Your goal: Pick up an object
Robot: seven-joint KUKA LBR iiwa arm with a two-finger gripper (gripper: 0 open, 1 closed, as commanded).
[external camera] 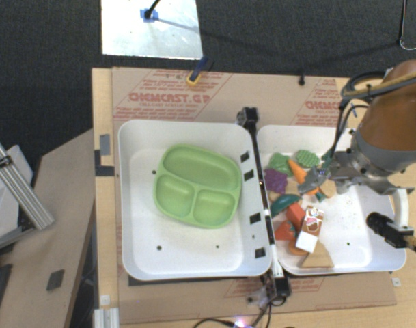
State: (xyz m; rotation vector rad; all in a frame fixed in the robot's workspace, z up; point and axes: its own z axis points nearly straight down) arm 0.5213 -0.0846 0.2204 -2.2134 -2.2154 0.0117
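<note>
Two shallow white plastic bins are set side by side on the bench. In the left bin (pixel 136 251), a pale green plastic plate with three compartments (pixel 197 185) is seen lying flat, well apart from everything else.

The things to be picked are crowded into the left half of the right bin (pixel 358 251):
- a knobbly green toy piece (pixel 307 158)
- a smooth green piece (pixel 279 162)
- a purple piece (pixel 274 181)
- an orange carrot-like piece (pixel 298 171)
- a teal piece (pixel 284 202)
- a red block (pixel 295 216)
- a small white carton with red print (pixel 310 232)
- a tan wooden wedge (pixel 318 257)

Several of these overlap, so their full outlines are hidden.

The metal gripper (pixel 315 181) is placed low over this heap, just beside the orange piece. Whether it is open, closed or gripping anything cannot be told, since its tip is small and merges with the clutter. The grey arm behind it is cut off at the right edge.
</note>
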